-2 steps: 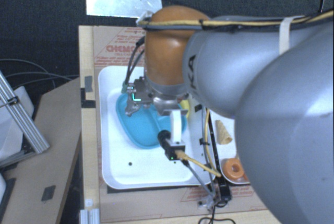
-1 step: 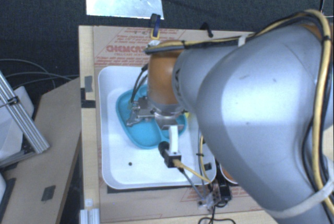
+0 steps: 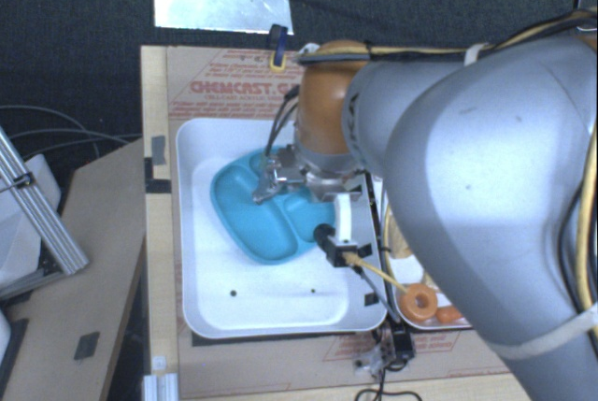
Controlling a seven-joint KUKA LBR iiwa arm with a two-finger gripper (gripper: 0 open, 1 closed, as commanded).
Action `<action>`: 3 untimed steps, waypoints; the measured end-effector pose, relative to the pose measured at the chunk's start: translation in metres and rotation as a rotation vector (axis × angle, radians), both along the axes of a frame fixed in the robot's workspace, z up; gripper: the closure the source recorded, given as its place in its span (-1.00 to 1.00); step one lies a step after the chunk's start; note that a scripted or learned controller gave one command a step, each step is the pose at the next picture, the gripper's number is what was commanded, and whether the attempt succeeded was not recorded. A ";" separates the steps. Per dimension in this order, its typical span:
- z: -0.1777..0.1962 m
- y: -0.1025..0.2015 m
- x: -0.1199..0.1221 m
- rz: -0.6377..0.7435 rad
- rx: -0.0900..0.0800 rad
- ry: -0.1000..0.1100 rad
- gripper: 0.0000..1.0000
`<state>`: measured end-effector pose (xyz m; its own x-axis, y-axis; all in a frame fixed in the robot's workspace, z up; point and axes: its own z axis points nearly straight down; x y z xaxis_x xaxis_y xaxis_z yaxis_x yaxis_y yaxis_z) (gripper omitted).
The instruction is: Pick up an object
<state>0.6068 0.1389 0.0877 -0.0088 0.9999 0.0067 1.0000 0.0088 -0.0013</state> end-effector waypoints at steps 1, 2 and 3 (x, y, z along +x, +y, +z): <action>0.046 -0.080 0.028 -0.019 -0.040 -0.026 -1.00; 0.044 -0.080 0.027 -0.020 -0.040 -0.028 -1.00; 0.045 -0.079 0.028 -0.021 -0.039 -0.028 -1.00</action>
<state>0.6352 0.0595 0.1332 0.0126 0.9994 -0.0322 0.9996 -0.0117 0.0269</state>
